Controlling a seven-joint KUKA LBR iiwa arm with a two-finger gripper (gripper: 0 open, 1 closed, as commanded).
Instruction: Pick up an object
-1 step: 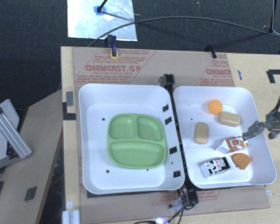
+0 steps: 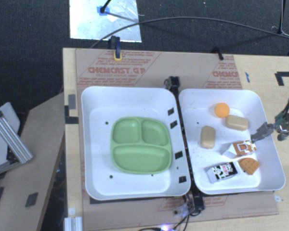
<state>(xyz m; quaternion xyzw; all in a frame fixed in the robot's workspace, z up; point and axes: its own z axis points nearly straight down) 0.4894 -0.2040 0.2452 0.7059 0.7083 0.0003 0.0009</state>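
Gripper (image 2: pixel 260 133) tip enters at the frame's right edge, poised over the right bin (image 2: pixel 267 110), seemingly lining up on a target; what it grips, if anything, I cannot tell. Just beside it at lower left lies a small orange-and-white carton (image 2: pixel 243 148), tilted, near a tan block (image 2: pixel 236 122).

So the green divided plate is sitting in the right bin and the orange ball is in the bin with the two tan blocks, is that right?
Not quite. The camera view shows the green divided plate in the left bin, not the right one. The rest holds: the orange ball is in the right bin with the two tan blocks.
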